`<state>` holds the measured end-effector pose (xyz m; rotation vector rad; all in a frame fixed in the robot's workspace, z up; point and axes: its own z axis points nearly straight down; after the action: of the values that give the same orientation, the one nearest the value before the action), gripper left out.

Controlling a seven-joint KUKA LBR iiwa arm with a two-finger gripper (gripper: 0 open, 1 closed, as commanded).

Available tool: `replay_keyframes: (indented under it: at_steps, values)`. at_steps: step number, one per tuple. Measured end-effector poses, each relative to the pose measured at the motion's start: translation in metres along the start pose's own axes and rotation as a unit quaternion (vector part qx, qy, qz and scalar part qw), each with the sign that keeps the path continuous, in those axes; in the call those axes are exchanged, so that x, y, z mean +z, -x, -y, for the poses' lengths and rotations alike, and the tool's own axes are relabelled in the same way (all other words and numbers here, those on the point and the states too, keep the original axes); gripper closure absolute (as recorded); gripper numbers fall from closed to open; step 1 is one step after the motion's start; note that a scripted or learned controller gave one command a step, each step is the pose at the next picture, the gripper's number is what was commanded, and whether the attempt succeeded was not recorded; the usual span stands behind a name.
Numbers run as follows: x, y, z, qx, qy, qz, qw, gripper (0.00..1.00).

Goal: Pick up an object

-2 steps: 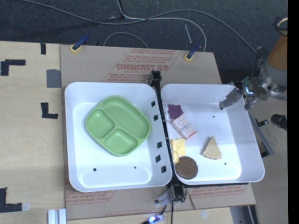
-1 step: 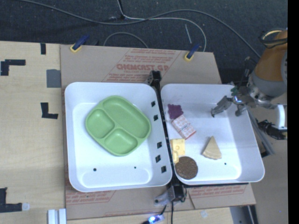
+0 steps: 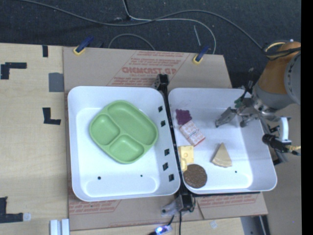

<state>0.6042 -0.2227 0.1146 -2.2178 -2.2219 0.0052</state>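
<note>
A light wooden tabletop (image 3: pixel 29 146) carries a sheet of brown cardboard (image 3: pixel 142 67), clipped at its far edge, with dark floor and loose cables beyond it. Two shallow white bins sit side by side on the cardboard, touching along a black divider. The left bin (image 3: pixel 80 180) holds a green divided plate (image 3: pixel 123 130), tilted like a diamond, with bare white floor along the near wall. The right bin (image 3: pixel 259 177) has its objects gathered toward the left and near sides: a tan wedge (image 3: pixel 222 156), a round brown disc (image 3: pixel 195 176), a pink patterned block (image 3: pixel 191 132), a yellow holed block (image 3: pixel 186 155) against the divider, and a small purple piece (image 3: pixel 183 115). The far right part of that bin is open floor. The grey arm (image 3: pixel 279 82) reaches in from the right, and its gripper (image 3: pixel 231 120) hangs over that open floor, fingers spread apart, nothing between them, well clear of the wedge.
</note>
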Motion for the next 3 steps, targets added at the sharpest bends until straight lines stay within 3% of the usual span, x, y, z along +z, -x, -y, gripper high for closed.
replay_keyframes:
  at_steps: [1, 2, 3]
  values:
    - [-0.012, 0.0, -0.001, 0.0, 0.001, 0.0, 1.0, 1.0]
    - [-0.065, -0.009, 0.004, 0.0, 0.004, 0.0, 1.0, 1.0]
    - [-0.094, -0.01, 0.004, 0.0, 0.003, 0.0, 1.0, 1.0]
